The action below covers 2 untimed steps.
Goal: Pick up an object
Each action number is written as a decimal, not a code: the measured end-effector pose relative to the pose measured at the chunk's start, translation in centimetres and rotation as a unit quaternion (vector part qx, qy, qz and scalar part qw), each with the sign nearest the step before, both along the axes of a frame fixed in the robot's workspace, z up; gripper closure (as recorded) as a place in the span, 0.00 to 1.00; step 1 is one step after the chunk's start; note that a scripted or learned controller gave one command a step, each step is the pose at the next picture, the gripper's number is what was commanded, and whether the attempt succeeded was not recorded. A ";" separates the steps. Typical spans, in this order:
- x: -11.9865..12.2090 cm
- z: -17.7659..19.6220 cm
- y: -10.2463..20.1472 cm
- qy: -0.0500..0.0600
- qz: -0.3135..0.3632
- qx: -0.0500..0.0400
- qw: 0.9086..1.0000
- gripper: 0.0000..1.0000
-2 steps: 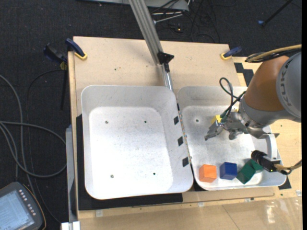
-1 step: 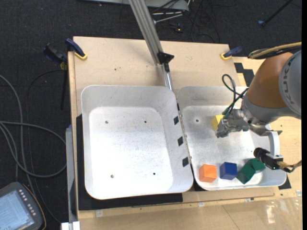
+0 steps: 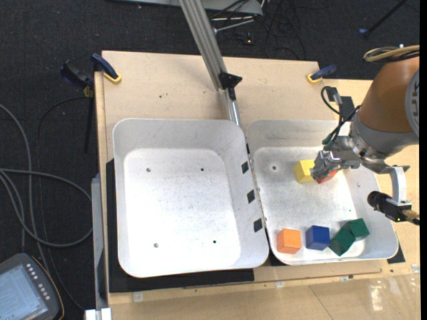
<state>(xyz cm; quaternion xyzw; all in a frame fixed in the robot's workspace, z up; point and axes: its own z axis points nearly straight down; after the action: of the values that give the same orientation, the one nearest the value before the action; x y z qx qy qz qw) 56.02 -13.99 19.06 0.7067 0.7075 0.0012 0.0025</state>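
Orange, blue and green blocks (image 3: 319, 238) line the right white bin's (image 3: 277, 255) near wall. Gripper (image 3: 325, 170) low beside small yellow cube (image 3: 304, 171); jaw state: cannot tell. Cube probably light, rigid; grip opposite flat faces.

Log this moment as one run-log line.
gripper low in right bin | over red object beside yellow block | grasp unconfirmed | orange, blue, green blocks untouched

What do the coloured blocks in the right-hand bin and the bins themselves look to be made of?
The yellow block, orange block, blue block and green blocks look like matte painted wood or foam: flat colour, no glare. The right bin and left bin look like moulded white plastic, rounded and scuffed.
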 end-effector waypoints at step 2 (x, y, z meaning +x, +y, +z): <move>0.3 10.6 -0.2 -0.001 0.001 0.000 1.000 1.00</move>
<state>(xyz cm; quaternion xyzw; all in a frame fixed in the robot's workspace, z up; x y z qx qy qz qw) 56.33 -14.21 29.71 0.7060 0.7082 0.0019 0.0039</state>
